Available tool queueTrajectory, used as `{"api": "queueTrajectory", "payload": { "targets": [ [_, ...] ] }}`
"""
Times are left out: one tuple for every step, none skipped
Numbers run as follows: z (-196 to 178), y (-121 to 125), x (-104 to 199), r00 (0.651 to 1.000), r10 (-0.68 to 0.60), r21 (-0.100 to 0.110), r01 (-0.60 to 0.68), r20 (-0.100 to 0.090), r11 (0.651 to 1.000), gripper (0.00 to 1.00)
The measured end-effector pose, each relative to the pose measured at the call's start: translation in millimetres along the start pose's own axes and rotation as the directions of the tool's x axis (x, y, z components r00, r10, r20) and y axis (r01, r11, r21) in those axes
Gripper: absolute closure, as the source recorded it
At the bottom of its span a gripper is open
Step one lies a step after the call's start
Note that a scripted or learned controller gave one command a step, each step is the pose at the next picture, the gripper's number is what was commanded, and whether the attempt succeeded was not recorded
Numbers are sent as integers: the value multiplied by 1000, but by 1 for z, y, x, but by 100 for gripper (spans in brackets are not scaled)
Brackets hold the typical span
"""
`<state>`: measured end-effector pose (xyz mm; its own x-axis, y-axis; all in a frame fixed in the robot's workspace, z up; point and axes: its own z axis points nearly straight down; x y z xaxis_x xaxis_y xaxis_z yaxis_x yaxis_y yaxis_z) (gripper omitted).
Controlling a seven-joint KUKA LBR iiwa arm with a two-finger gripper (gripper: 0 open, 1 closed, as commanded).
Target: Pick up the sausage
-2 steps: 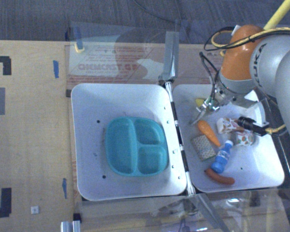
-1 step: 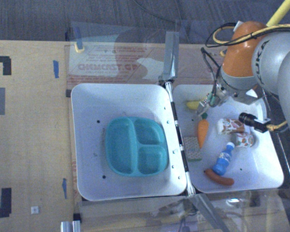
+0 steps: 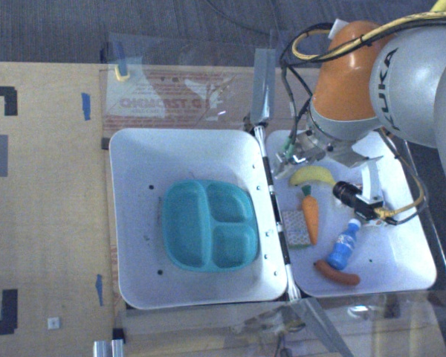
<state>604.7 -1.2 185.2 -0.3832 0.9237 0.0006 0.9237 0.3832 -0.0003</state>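
We log the sausage at the right bin's near edge beside a blue bottle, "KUKA" lettered on the arm, finger state indiscernible.

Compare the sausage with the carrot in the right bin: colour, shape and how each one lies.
The sausage is reddish brown; the carrot is orange with a green top. The sausage is an even, rounded cylinder; the carrot tapers to a point. The sausage lies crosswise near the bin's front edge; the carrot lies lengthwise nearer the middle. Both rest flat in the right bin.
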Motion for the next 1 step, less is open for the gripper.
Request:
{"api": "queueTrajectory", "payload": {
  "targets": [
    [0, 0, 0, 1000, 0, 0, 0, 0, 1000, 0]
  ]
}}
